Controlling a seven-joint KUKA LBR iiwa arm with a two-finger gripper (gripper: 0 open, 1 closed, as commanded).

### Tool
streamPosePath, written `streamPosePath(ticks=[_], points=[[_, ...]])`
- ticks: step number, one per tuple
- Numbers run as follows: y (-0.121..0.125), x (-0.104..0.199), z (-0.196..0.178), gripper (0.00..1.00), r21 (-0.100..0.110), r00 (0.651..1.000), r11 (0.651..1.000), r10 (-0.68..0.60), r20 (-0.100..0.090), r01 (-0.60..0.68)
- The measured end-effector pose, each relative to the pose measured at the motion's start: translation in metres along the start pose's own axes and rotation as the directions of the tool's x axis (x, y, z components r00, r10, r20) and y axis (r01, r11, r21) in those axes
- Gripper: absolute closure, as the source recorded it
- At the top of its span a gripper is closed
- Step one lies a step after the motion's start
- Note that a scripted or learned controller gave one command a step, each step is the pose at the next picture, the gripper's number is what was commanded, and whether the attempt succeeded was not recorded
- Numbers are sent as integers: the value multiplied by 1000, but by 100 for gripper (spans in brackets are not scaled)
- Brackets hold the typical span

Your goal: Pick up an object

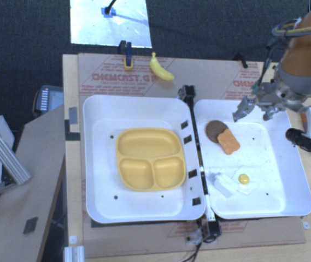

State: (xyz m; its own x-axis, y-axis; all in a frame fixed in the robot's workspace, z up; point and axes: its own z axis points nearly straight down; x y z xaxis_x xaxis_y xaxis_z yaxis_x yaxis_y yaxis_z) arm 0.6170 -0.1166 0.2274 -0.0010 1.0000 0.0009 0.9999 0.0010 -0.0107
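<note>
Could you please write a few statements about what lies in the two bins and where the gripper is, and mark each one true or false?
1. The yellow tray lies in the left bin. True.
2. The banana lies in the right bin. False: it lies on the board behind the left bin, outside both.
3. The orange block touches the brown disc. True: it overlaps the disc's edge.
4. The gripper holds the fried egg. False: the egg lies on the right bin's floor, and the gripper is over that bin's far edge with nothing between its fingers.
5. The tray has three compartments. True.
</note>
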Motion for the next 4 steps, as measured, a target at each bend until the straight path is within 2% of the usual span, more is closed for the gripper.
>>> streamPosePath(ticks=[1,2,4], points=[[2,0,-7,0,-12,1000,1000,-2,1,2],[-7,1,43,0,-9,1000,1000,-1,1,1],[5,4,141,0,-13,1000,1000,0,1,0]])
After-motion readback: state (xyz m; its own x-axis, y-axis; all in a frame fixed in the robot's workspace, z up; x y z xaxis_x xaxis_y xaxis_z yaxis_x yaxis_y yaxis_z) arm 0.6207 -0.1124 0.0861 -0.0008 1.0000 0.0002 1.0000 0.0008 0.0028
